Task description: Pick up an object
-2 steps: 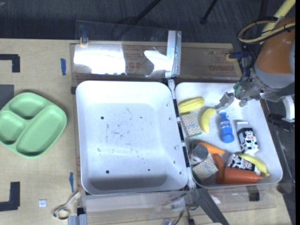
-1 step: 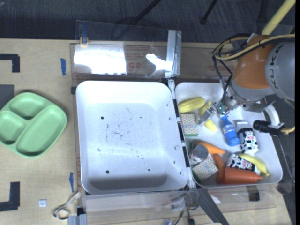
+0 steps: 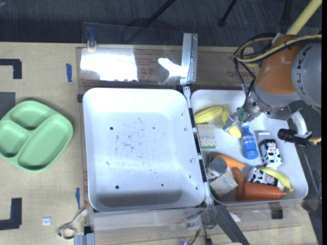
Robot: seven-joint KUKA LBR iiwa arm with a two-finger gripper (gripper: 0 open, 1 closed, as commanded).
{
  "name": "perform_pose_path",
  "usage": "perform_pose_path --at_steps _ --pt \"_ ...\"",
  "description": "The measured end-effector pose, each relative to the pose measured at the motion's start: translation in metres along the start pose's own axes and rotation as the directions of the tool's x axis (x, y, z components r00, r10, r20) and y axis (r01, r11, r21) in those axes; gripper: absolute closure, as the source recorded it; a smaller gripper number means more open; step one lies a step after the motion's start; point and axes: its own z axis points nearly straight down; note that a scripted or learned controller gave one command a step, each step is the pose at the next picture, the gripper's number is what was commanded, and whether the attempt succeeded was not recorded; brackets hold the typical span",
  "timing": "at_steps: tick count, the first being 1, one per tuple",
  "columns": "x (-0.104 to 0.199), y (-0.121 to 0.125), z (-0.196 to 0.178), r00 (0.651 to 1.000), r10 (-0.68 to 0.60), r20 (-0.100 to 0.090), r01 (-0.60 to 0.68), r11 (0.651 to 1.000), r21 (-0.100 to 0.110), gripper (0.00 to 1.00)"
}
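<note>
Claw (image 3: 236,120), grip state unclear, hangs between banana (image 3: 209,114) and blue bottle (image 3: 249,144); carrot (image 3: 232,162) lies near.

Clutter of objects (image 3: 245,162) in right bin (image 3: 301,188); left bin (image 3: 102,106) beside it; divided tray (image 3: 34,135) far left.

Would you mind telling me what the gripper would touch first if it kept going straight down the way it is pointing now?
Most likely the small yellow object just below the gripper, next to the banana in the right bin. Depth is hard to judge from above, so it could instead meet the bin floor beside it.
</note>
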Motion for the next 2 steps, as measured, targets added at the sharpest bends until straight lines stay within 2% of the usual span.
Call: perform_pose_path --at_steps 1,2 --pt "-0.059 0.021 -0.05 1.0 0.024 0.003 -0.024 1.0 0.002 1.0" --pt "-0.038 -0.015 -0.085 0.98 0.199 0.0 -0.199 0.98 0.005 1.0"
